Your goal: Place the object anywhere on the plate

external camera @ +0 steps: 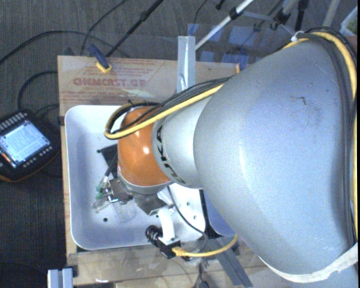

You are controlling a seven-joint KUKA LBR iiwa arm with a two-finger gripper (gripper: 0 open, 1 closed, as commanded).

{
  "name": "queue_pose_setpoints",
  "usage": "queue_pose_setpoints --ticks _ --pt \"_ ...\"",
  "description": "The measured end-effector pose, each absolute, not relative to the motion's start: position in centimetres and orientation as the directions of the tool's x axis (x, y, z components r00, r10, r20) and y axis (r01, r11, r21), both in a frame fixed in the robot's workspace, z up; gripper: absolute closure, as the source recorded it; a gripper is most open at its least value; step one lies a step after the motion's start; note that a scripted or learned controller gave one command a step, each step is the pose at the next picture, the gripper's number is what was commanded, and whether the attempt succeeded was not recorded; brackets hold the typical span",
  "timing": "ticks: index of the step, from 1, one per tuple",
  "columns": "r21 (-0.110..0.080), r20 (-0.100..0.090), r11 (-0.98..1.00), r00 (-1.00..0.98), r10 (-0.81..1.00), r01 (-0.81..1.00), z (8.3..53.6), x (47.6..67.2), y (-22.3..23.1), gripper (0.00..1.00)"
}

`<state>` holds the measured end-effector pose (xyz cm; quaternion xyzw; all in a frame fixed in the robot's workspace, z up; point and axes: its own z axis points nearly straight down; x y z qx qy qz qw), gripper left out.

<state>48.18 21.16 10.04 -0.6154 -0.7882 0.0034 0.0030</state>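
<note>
Start at the left: the left bin (78,161) is the one you can read, a shallow white tray with bare floor along its left and near sides. Low in it, a small clear item with a green fleck (102,195) lies just left of the gripper (115,192); this is probably the object, though it is too blurred to name. Whether the jaws are open, closed or on anything, you cannot tell from here, since the wrist and its orange band (138,152) sit right over them. No plate can be picked out, as the grey arm (270,155) covers most of the bench to the right. Judge the step as still a pickup: confirm the item sits between the jaws before lifting, lift straight and slowly, and locate the plate before carrying across.
</note>
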Motion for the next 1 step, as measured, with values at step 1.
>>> queue_pose_setpoints --ticks 1 --pt "-0.001 -0.001 0.504 -0.504 0.864 0.864 32.22 48.43 19.39 0.0"
